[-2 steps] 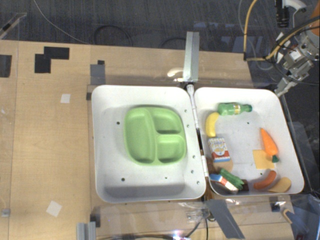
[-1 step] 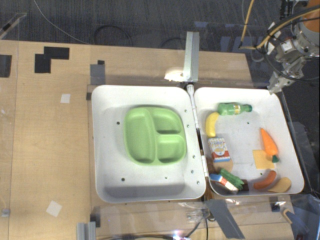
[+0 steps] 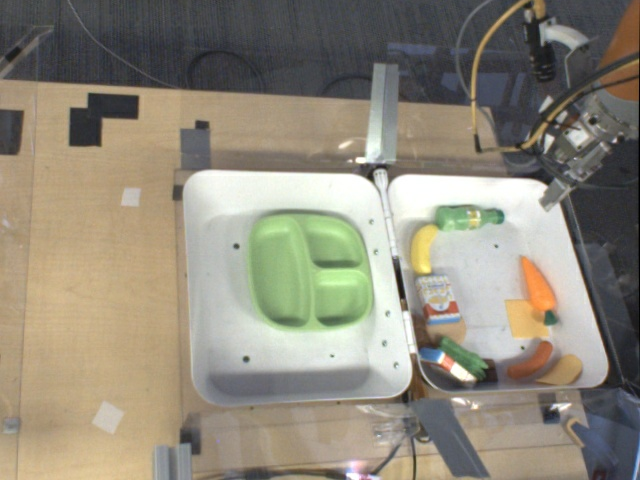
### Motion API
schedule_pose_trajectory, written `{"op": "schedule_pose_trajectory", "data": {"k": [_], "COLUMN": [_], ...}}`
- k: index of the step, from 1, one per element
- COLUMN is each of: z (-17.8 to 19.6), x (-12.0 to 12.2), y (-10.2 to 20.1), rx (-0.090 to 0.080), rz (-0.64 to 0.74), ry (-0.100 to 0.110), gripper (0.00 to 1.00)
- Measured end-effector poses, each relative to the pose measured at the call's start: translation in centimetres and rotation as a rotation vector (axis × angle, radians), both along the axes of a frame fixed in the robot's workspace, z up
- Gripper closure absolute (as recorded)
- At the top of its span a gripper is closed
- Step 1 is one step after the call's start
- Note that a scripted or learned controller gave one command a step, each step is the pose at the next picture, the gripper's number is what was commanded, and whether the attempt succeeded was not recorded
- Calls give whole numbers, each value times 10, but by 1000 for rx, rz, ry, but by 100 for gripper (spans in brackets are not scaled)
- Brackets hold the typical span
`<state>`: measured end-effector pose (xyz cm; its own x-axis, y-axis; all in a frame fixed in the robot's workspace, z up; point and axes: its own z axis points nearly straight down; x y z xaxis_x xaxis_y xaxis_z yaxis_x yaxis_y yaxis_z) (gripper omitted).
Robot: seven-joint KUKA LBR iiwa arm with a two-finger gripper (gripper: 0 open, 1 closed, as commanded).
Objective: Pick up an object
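Nearest the camera, at the lower edge, a grey metal bracket juts from under the right bin, and a second one stands at the lower left. Up at the far right corner of that bin, the gripper hangs just above the rim, holding nothing; whether it is open or closed cannot be told at this angle. Behind it the arm rises out of frame, with a yellow cable looping over dark carpet. Below the gripper, inside the right bin, lie a green bottle on its side, a yellow banana just beside it, an orange carrot, a yellow flat square, a small carton, a sausage-like piece, a tan rounded piece and a green and red-blue cluster in the near corner. A metal divider runs between the bins. The left bin holds a green sectioned tray lying flat. Both bins sit on a pale wooden worktop marked with black patches and small white squares.
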<state>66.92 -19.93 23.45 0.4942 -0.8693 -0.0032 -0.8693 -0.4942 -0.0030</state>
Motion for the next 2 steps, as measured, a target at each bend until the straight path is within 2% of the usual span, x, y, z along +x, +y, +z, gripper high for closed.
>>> {"op": "schedule_pose_trajectory", "data": {"k": [1, 2], "z": [36, -69], "x": [2, -17], "y": [40, 25], "rx": [-1, 1], "rz": [24, 389], "ry": [-8, 3], "gripper": [100, 100]}}
